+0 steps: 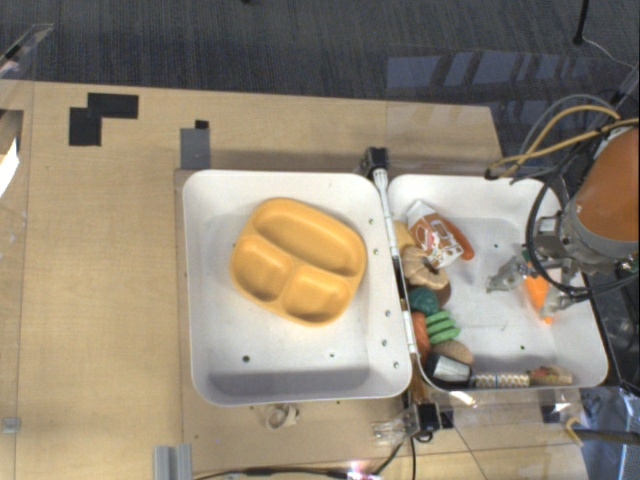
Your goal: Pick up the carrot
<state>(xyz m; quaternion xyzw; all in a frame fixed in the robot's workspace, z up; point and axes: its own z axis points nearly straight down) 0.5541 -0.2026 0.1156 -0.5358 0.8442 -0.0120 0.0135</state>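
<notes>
The carrot (537, 292) is a small orange piece lying on the floor of the right bin (480, 203), near its right wall. My gripper (531, 290) hangs right over it, below the arm's orange band (612, 196). The gripper is open. One grey fingertip (499, 281) stands left of the carrot and the other sits to its right, each with a gap to the carrot. The wrist and cables hide part of the carrot's right side.
A yellow divided tray (298, 259) lies in the left bin (215, 368). Along the right bin's left side are a red-and-white packet (438, 238), beige pieces (417, 268), green toys (436, 324) and a dark item (450, 371). A patterned bar (512, 379) lies by the front wall.
</notes>
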